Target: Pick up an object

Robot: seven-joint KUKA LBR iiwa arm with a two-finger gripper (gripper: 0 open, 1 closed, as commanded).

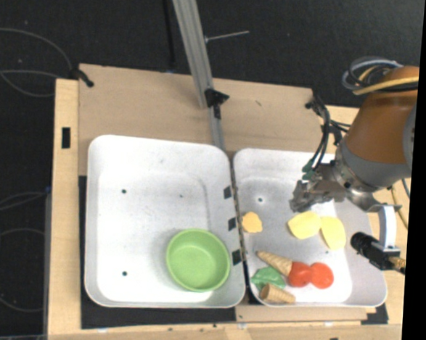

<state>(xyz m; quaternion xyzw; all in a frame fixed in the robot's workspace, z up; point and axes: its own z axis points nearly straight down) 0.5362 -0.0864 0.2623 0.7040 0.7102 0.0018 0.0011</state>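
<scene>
hand point(306, 196) hangs low over the right bin point(271, 166), just above a pale yellow piece point(304, 225), likely lining up a grasp from above; whether it is apart or together, cannot tell, too dark and small. nothing visibly held. second yellow piece point(333, 232) touching the first. red tomatoes point(311, 275) and cones point(274, 262) crowd the near edge. green bowl point(197, 260) alone in the left bin point(126, 167).

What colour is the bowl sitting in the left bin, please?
The bowl is light green, seen clearly in the camera view.
</scene>
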